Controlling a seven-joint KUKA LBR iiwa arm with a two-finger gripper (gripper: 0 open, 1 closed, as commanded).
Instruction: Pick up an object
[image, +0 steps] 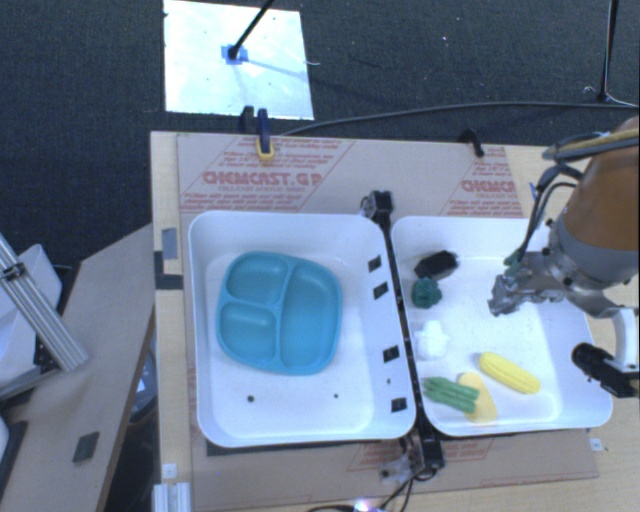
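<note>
Corn, a yellow toy cob (510, 373), lies near the front of the right bin (560, 420) and looks the easiest pick: it sits apart from its neighbours with bare white floor around it. To its left a green bean pod (449, 393) lies against a pale yellow piece (482, 398), so those two are crowded. Further left, close to the divide between the bins, sits a small white object (432, 340), then a dark green lump (427, 293) and a black item (436, 264) toward the far side.

The gripper (505, 296) hangs over the middle of the right bin, beyond the corn and apart from every object; nothing is between its fingers, and how wide they stand cannot be told from this angle.

To do the step well, I would bring the gripper toward the near side until centred on the cob, turn the fingers to close across its narrow width, not its length, and descend straight to avoid nudging the pod pair.

The left bin (215, 400) holds a blue divided plate (278, 311). Red print on the board behind the bins reads "CHEMCAST GP" (262, 180), repeated partly at the far right.
</note>
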